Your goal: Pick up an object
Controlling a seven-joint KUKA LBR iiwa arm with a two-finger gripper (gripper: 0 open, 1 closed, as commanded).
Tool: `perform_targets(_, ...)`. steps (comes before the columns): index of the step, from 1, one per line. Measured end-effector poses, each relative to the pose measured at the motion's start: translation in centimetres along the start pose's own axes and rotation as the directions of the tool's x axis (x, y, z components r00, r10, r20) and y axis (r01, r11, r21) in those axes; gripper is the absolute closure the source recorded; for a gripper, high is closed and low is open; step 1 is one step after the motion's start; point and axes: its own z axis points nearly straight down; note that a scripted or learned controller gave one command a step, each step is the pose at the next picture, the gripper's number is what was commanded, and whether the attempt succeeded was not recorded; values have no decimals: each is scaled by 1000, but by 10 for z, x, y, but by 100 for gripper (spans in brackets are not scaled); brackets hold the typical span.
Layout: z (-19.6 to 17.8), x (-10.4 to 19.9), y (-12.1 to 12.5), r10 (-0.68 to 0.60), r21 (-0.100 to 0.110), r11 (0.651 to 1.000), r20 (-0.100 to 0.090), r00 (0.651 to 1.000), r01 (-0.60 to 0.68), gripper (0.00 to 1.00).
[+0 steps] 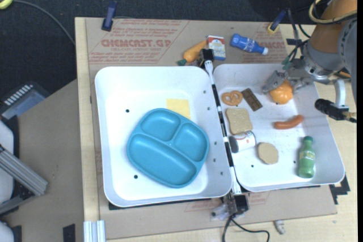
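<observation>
Reaching in from the right, the gripper point(282, 83) sits low in the right bin point(326, 170), fingers pinching an orange fruit point(282, 94) near the far wall. Just beside it lies a sausage point(288, 121), with a green bottle point(306, 158) closer to the front. Over in the left bin point(110, 116), a blue divided plate point(167, 146) rests beside a yellow cheese slice point(178, 106).

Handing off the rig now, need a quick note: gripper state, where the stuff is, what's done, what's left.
Gripper: low at the right bin's far side, at the orange toy; no grasp confirmed.
Right bin: pretzel, brown bar, toast, sausage, round cookie, green bottle.
Left bin: blue tray, yellow slice.
Done: nothing lifted. Left: grip and raise one object.
</observation>
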Motion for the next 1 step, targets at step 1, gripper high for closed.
perform_targets(1, -12, 0, 1, -1, -4, 1000, 4, 1000, 1, 100)
